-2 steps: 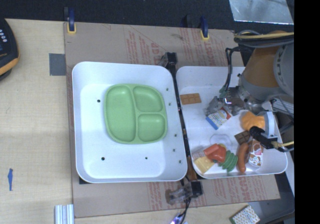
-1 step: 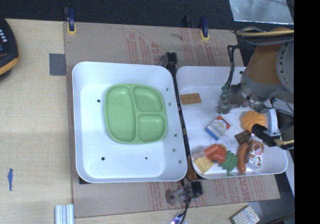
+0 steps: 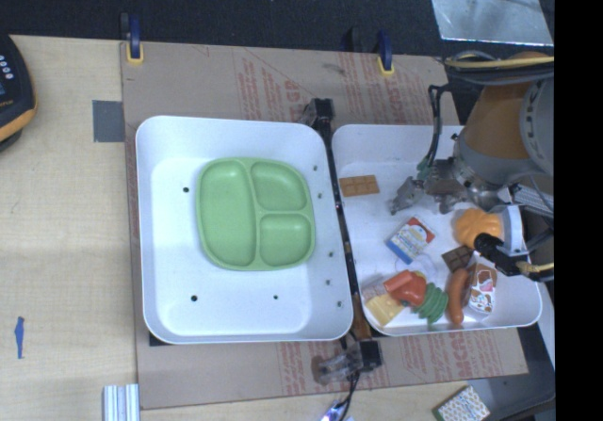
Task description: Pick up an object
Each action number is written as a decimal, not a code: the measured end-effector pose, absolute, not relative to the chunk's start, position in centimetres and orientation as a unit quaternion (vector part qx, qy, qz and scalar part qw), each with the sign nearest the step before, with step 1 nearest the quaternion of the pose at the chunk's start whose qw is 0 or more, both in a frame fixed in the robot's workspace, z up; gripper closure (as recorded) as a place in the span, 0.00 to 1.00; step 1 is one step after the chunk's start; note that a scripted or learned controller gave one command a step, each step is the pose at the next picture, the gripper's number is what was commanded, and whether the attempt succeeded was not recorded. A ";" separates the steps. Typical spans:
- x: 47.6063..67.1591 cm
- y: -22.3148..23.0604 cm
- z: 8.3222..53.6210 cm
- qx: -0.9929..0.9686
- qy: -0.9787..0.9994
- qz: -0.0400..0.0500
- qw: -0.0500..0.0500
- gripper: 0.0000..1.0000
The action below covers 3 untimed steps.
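My gripper [image 3: 411, 196] hangs low over the upper middle of the right bin [image 3: 377, 141], at the end of the grey arm with its orange band [image 3: 495, 122]. A blue and white packet [image 3: 409, 240] lies just below the gripper, and a flat brown cracker [image 3: 358, 186] lies to its left. Nothing shows as held. An orange toy [image 3: 474, 223] and a brown block [image 3: 458, 257] sit to the right. At the bin's front lie a red pepper [image 3: 407, 286], a yellow wedge [image 3: 382, 308], a green piece [image 3: 433, 303], a sausage [image 3: 456, 295] and a small carton [image 3: 483, 289].
The left bin [image 3: 165, 306] holds a green divided plate [image 3: 254, 213]. Black clips [image 3: 320, 111] join the bins at the back and front. Blue clamps [image 3: 132, 36] pin the cardboard sheet. A dark device [image 3: 11, 89] sits at the far left of the bench.
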State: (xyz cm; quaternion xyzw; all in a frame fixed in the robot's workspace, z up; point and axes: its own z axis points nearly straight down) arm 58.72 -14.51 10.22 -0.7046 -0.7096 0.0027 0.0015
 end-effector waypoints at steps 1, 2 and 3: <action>54.9 -12.4 9.1 -0.706 -0.708 0.002 0.003 0.00; 55.1 -12.6 10.2 -0.706 -0.709 0.002 0.002 1.00; 55.1 -12.6 10.2 -0.705 -0.709 0.003 0.002 0.00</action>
